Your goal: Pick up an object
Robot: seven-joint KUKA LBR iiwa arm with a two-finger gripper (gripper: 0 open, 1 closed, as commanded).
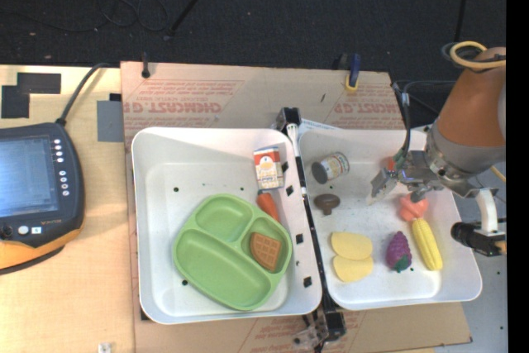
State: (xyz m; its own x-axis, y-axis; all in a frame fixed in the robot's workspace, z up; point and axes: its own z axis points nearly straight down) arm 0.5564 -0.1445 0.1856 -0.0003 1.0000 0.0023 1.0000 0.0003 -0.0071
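Leftmost, you have the left bin [157, 178], which holds a green divided plate [219, 252] with a waffle [266, 250] in one compartment; a small carton [266, 168] stands at its right wall, a carrot [269, 202] just below it. Next, in the right bin [463, 289], you see a tin can [329, 169] on its side, a brown piece [327, 202], two yellow slices [352, 255], purple grapes [399, 250] and a corn cob [426, 243]. Farthest right, the gripper [402, 184] hangs over an orange-pink piece [412, 208], fingers spread, gripping nothing.
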